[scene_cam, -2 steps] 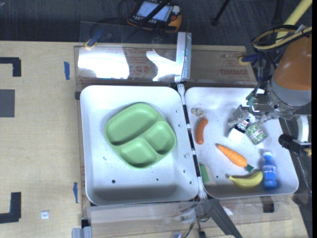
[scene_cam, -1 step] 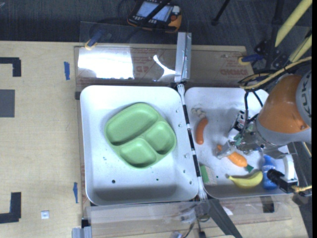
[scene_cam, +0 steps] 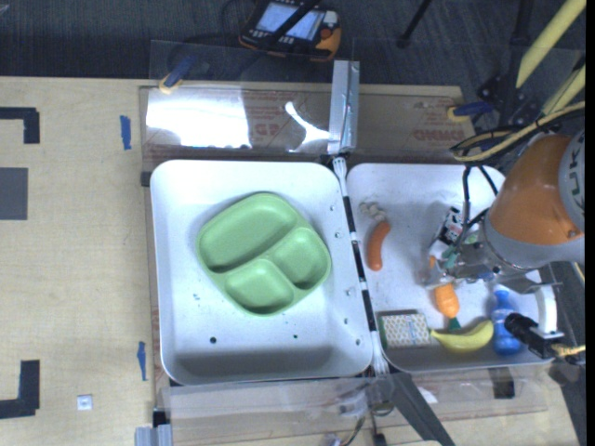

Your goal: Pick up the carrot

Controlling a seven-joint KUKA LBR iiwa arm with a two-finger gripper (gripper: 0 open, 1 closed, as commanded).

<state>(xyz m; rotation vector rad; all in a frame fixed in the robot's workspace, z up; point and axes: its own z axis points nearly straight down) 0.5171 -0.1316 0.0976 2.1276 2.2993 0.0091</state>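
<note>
Two white bins side by side on the bench. Left bin holds a green divided plate, three compartments, sitting roughly mid-bin. Right bin holds the clutter.

Carrot is in the right bin, toward 5 o'clock of that bin's floor: small orange piece with a bit of green at its lower end. Just below it, at the bin's 6 o'clock wall, lies a banana, curved, tips pointing up; carrot's green end looks close to touching it, can't confirm contact. Left of the banana, a small speckled sponge against the front wall. Blue object at 3 o'clock from the banana, partly hidden by the arm hardware. Orange sausage-shaped item lies lengthwise near the bin's left wall, about 9 o'clock, well apart from the carrot.

Arm comes in from the right, orange band above the wrist. Gripper sits directly above the carrot, at its 12 o'clock, very near. Can't tell the gripper's state: wrist and cabling blur that spot. Nothing visibly between them; carrot looks to be resting on the bin floor.

Behind the bins, clear plastic sheet with glare, and a handheld pendant on the floor at 12 o'clock.
</note>
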